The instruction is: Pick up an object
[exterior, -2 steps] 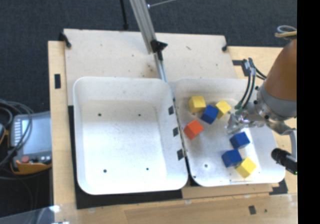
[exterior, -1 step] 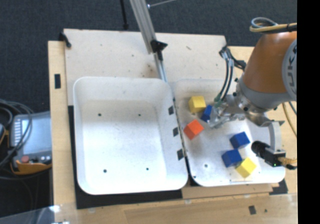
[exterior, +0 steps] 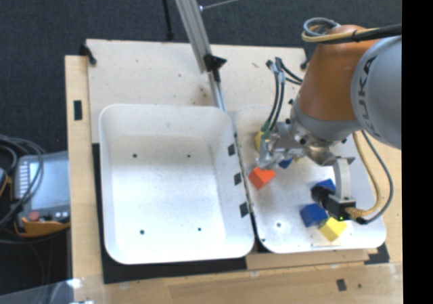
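My gripper (exterior: 269, 157) hangs over the left part of the right bin (exterior: 287, 238), close to the wall shared with the left bin. An orange block (exterior: 262, 177) lies directly below and in front of it, touching or nearly touching its tip. A small blue piece (exterior: 285, 162) shows just right of the gripper, and a yellow piece (exterior: 259, 139) peeks out behind it. Whether anything is gripped is hidden by the wrist.
In the right bin's front right corner lie a blue block (exterior: 312, 214), a yellow block (exterior: 331, 229) and another blue block (exterior: 325, 186). The left bin (exterior: 108, 160) is to the left. A slanted metal pole (exterior: 193, 22) rises behind the bins.
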Robot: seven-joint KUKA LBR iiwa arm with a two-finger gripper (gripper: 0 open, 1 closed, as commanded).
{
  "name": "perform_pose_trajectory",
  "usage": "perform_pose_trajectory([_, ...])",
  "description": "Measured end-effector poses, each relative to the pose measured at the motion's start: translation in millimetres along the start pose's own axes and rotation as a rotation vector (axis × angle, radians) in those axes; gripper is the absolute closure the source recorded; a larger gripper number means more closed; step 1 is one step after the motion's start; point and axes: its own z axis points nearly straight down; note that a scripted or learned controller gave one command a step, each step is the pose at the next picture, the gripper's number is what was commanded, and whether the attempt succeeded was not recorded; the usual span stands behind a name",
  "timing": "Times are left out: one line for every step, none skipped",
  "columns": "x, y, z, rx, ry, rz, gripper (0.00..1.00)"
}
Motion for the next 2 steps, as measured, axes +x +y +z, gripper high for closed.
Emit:
perform_pose_trajectory([45.5, 21.2, 0.8, 0.000, -0.001, 0.001, 1.00])
perform_pose_trajectory([92.0, 29.8, 26.5, 0.005, -0.001, 0.002, 1.00])
